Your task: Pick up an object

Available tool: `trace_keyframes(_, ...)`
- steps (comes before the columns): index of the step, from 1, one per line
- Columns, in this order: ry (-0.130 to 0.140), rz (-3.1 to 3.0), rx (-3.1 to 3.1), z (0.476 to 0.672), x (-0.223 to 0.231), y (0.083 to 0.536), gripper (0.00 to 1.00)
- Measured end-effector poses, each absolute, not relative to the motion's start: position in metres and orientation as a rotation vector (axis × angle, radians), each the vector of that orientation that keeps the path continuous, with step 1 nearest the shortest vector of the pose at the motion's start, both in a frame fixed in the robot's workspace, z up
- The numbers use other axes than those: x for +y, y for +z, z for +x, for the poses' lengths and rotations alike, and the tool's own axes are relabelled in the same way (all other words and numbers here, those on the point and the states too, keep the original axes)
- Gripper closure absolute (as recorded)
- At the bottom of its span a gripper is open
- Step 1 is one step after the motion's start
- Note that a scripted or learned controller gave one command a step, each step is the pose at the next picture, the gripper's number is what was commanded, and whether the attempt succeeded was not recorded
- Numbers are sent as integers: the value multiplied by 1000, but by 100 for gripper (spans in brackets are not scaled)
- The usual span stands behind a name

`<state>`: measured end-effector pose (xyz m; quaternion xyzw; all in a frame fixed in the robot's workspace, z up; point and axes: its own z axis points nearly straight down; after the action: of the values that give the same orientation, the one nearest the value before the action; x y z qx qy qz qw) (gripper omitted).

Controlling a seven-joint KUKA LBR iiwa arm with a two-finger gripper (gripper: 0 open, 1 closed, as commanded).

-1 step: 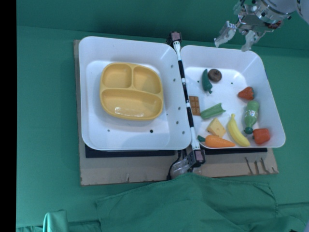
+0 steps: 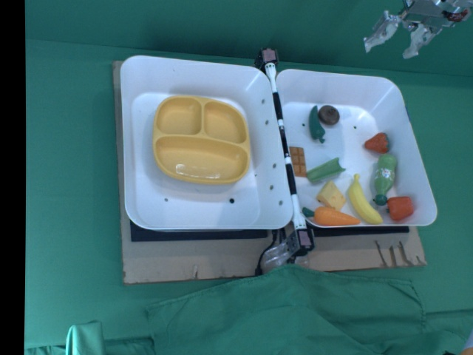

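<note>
Gripper (image 2: 397, 41) raised at upper right, beyond right bin (image 2: 417, 170), fingers spread, nothing between them. Right bin: banana (image 2: 363, 201), carrot (image 2: 336, 216), cheese wedge (image 2: 332, 195) among others. Left bin (image 2: 144, 87): yellow divided plate (image 2: 200, 140).

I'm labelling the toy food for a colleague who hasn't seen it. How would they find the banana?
Look in the right bin, near its front edge. The banana lies between the orange carrot and the green bottle, the only long, curved yellow piece.
</note>
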<state>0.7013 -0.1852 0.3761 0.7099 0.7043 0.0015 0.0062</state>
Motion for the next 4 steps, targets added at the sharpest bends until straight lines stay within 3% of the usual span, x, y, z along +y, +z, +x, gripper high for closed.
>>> trace_keyframes(1, 5, 2217, 2204, 701, -182, 390, 100)
trace_keyframes(2, 0, 2225, 2214, 657, -188, 385, 100)
trace_keyframes(3, -2, 2222, 2217, 683, -187, 348, 100)
trace_keyframes(4, 2, 2225, 2214, 637, -179, 355, 100)
